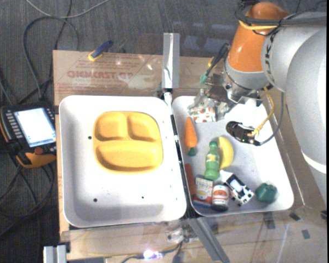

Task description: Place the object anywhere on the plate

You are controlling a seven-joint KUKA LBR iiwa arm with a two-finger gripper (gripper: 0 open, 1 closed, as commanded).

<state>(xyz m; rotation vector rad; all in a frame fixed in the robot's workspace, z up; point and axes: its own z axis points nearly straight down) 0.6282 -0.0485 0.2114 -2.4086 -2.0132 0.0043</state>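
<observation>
While upright, bottle (211, 159) beside carrot (191, 132)

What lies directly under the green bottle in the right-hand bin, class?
The green bottle leans across a yellow, banana-like fruit, overlapping its left edge. Below its base stand small jars. Whatever lies beneath the bottle itself is covered.

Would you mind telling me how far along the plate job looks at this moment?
Early stage. Nothing looks done: the yellow plate in the left bin bears no object. In hand: the gripper sits low at the right bin's far end. Left: carrying an object, perhaps the carrot, across.
</observation>
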